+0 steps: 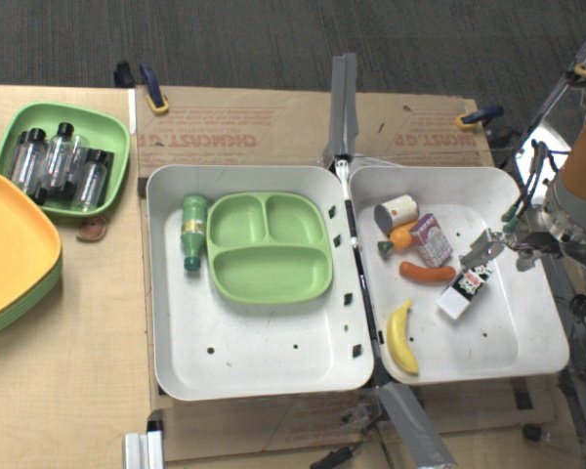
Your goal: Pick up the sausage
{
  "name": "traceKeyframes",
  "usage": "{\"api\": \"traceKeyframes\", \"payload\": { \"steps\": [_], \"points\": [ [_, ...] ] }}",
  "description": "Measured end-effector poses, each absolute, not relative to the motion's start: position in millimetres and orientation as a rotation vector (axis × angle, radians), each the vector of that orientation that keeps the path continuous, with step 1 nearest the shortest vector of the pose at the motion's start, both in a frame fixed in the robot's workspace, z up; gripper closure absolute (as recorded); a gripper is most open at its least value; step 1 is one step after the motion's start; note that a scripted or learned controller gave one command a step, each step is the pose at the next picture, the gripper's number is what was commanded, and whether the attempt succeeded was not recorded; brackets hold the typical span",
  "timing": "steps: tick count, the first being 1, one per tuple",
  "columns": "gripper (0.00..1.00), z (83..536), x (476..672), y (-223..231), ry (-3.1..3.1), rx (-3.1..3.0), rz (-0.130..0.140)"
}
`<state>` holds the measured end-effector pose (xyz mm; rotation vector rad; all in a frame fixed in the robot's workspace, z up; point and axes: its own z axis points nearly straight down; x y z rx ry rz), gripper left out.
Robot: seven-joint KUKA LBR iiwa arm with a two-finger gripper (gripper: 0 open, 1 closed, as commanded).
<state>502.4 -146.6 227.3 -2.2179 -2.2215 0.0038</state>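
two white bins (176,360) on cardboard-covered bench (244,130), grey carpet (273,18) behind.

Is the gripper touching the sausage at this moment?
Apart. In the camera view the gripper hangs to the right of the sausage, with bare white bin floor showing between them.

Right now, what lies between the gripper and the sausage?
In the camera view, a small white-and-black carton lies between the gripper and the sausage, close to the gripper. The rest is bare floor of the right bin.
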Motion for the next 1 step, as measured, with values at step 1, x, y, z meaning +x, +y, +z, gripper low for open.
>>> {"api": "traceKeyframes", "payload": {
  "steps": [1],
  "points": [
    [1.00, 235.3, 502.7, -147.3, -2.219, -2.219, 0.006]
  ]
}}
